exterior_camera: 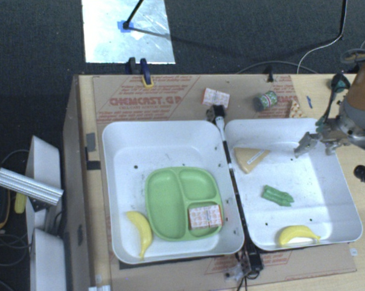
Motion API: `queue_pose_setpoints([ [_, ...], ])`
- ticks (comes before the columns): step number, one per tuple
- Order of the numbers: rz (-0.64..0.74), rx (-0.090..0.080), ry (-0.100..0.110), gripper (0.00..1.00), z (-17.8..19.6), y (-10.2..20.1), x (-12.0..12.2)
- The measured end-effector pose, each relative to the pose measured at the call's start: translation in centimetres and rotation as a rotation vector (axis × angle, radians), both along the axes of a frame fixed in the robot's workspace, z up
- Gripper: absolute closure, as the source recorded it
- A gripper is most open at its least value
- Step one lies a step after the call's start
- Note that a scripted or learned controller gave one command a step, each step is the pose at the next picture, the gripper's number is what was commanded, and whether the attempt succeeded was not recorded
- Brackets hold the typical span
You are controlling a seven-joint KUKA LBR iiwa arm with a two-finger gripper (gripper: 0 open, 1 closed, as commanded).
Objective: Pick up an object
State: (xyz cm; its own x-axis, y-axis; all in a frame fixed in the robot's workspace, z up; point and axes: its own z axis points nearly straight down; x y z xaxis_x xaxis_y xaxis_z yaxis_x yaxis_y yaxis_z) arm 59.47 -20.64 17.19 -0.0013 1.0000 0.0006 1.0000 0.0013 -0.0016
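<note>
The right bin (329, 184) holds a cream wedge (251, 158) at its far left, a green pod-like piece (277, 195) in the middle and a yellow banana (297, 234) near the front wall. In the left bin (120, 175) a green divided plate (176, 202) carries a small pink-and-white box (205, 217), and a second banana (141, 232) lies beside the plate. My gripper (317, 145) hangs over the right bin's far right corner, open, with nothing between its fingers. It is well to the right of the wedge.
On the bench behind the bins lie a small can (266, 100) and a paper packet (216, 97). A blue clamp (145, 71) grips the back edge. A black clip (218, 117) sits where the bins meet. Cables trail at the back right.
</note>
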Motion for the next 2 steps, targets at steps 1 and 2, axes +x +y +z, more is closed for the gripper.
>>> queue_pose_setpoints([
  [1, 0.002, 0.000, -0.002, 0.00, -8.8, 5.7, -2.1],
  [2, 0.002, 0.001, -0.001, 0.00, -8.8, 12.3, -6.4],
])
